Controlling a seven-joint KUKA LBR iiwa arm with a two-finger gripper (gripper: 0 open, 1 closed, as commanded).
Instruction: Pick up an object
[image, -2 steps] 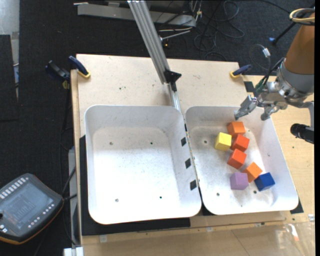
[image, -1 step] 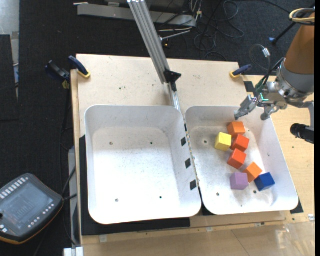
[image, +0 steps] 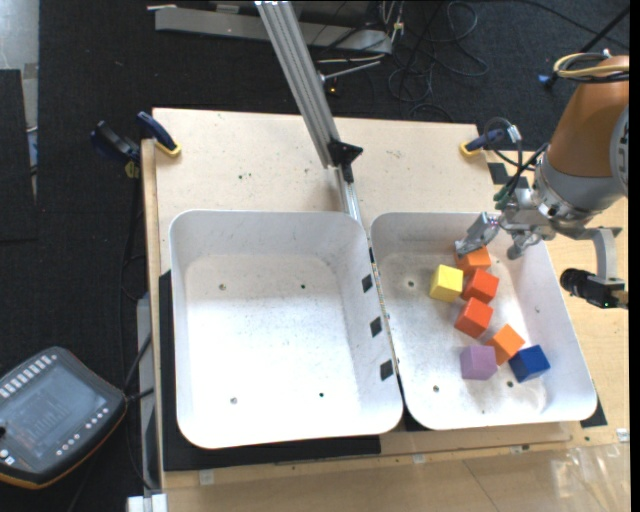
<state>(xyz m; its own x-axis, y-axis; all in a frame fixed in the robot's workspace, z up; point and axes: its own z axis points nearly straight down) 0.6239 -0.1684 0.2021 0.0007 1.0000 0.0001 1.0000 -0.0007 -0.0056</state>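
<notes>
Several small blocks lie in the right bin (image: 560, 300): a yellow block (image: 447, 283), an orange block (image: 478, 258), two red-orange blocks (image: 483, 286) (image: 474, 317), another orange block (image: 508, 341), a purple block (image: 478, 361) and a blue block (image: 529, 363). My gripper (image: 498, 240) hangs over the bin's far right part, just above the top orange block. Its fingers (image: 475, 239) are spread open and nothing sits between them.
The left bin (image: 190, 300) lies beside the right one. A slanted metal rail (image: 305, 85) runs down to the divide between the bins. Clamps (image: 160, 135) (image: 490, 138) sit at the bench's far corners. A teach pendant (image: 50, 410) lies at the lower left.
</notes>
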